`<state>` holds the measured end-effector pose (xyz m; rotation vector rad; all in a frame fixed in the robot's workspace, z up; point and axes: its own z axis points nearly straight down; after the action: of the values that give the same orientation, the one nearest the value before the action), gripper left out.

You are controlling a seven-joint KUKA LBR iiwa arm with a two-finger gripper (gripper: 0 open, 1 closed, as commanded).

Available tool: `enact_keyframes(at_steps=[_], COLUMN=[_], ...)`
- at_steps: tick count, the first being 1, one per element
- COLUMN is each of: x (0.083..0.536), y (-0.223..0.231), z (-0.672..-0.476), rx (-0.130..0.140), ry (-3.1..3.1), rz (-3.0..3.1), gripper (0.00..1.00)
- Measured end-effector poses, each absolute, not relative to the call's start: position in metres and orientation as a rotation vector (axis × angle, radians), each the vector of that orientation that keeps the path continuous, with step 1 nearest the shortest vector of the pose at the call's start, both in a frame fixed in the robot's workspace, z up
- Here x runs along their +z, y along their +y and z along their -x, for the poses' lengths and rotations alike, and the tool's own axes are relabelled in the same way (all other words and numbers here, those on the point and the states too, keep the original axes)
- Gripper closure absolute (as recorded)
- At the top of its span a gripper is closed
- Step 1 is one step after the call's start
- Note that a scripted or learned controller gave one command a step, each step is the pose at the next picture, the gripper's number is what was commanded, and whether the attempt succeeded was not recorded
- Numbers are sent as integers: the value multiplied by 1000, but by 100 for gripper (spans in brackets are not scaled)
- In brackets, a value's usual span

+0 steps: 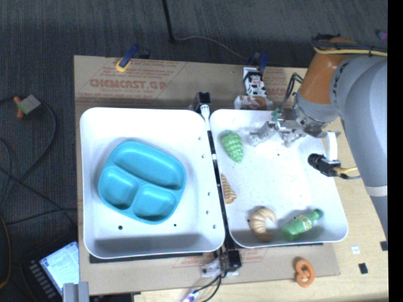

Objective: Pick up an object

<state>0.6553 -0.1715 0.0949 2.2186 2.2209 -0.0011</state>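
Overhead view of a brown bench point(126, 83) carrying two shallow white bins side by side. The grey arm point(371, 124), with its orange band, enters from the right and reaches over the far right corner of the right bin point(283, 181). The left bin point(88, 168) holds one blue divided tray point(141, 180), lying flat near its centre. The gripper point(274, 131) hangs over the far part of the right bin; its two metal fingers stand spread apart, with only bare bin floor between them. The candidate objects all lie in the right bin: a green bottle point(302, 224) on its side at the near right, a tan croissant point(262, 222) just left of it, a green ridged corn-like piece point(232, 146) at the far left, near the gripper but apart from it, and a small brown ridged piece point(227, 189) against the left wall. A small orange pretzel point(304, 271) lies on the bench, outside the right bin's near edge.
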Motion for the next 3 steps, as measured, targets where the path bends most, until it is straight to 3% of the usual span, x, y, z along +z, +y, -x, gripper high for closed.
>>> enact_keyframes(at_steps=[1,2,3], x=[106,88,215], y=[-172,-226,-177], z=[-656,-600,-580], rx=[-2,0,2], ry=[2220,2217,2221], rz=[-2216,-2217,-2217], gripper=[100,100,100])
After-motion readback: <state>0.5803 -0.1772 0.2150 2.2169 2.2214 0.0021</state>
